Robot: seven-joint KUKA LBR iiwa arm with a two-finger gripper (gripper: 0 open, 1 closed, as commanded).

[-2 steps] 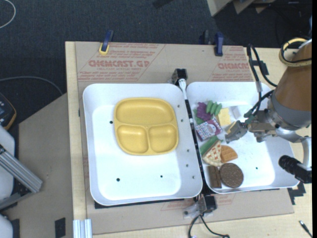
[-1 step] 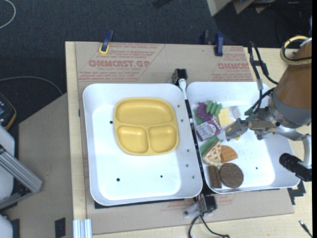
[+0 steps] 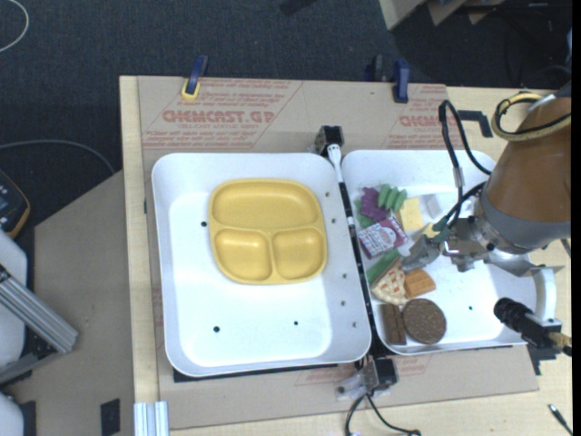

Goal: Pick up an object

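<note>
- We see a robotics lab: a bench [image 3: 272, 107] faced with paper-masked sheet, clamped at its far edge [image 3: 192, 78].
- We note dark carpet [image 3: 91, 44], loose cables [image 3: 14, 16] and aluminium framing [image 3: 36, 316] nearby.

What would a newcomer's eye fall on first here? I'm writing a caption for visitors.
First the yellow divided plate, alone in the left bin. Then the cluster of toy food along the near-left side of the right bin: a round brown cookie, a pizza slice, purple grapes. The arm's hand hangs over that cluster, coming in from the right.
</note>
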